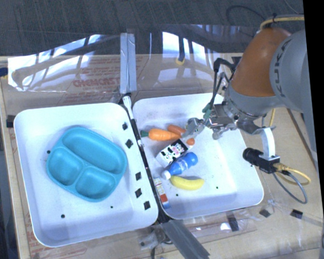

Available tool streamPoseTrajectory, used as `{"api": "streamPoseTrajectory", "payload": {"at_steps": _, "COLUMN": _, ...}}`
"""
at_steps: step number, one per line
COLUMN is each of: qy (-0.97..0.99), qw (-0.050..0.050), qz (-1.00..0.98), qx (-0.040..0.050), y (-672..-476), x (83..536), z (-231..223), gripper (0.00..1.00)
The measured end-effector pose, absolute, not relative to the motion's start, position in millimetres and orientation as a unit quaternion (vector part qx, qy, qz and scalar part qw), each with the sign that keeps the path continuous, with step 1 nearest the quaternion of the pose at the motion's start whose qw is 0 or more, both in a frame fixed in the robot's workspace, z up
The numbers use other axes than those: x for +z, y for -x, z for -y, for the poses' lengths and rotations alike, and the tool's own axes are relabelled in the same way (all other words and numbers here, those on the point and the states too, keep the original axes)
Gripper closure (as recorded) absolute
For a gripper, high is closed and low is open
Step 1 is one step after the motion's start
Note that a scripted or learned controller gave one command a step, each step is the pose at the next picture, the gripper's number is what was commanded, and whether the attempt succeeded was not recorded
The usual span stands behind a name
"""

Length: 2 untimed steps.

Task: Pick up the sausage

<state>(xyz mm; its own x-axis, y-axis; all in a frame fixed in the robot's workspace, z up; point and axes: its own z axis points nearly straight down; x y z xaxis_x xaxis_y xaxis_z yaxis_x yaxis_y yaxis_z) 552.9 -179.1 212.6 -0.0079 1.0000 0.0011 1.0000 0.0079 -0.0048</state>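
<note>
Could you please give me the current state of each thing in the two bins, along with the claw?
Blue plate: lying flat in the left bin, nothing on it.
Carrot: lying in the right bin.
Sausage: lying beside the carrot, just by the claw.
Blue bottle: on its side.
Banana: lying flat.
Black-and-white toy: lying flat.

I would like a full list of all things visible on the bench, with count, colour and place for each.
left bin: one, white, holds the tray
right bin: one, white, holds the small items
tray: one, light blue, three compartments, middle of left bin
carrot: one, orange, upper left of right bin
sausage: one, reddish orange, beside the carrot, close to the gripper
black-and-white toy: one, below the carrot
bottle: one, blue with white cap
banana: one, yellow, below the bottle
arm: one, grey and orange, from the right
gripper: one, metallic, near the sausage
</note>
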Motion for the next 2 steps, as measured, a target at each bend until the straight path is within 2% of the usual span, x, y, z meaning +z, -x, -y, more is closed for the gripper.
{"api": "streamPoseTrajectory", "payload": {"at_steps": 1, "qy": 0.702, "qw": 0.003, "qz": 0.712, "qx": 0.0016, "y": -553.8, "x": 222, "z": 178, "gripper": 1.0}}
{"api": "streamPoseTrajectory", "payload": {"at_steps": 2, "qy": 0.716, "qw": 0.0, "qz": 0.698, "qx": -0.0002, "y": -553.7, "x": 286, "z": 124, "gripper": 1.0}}
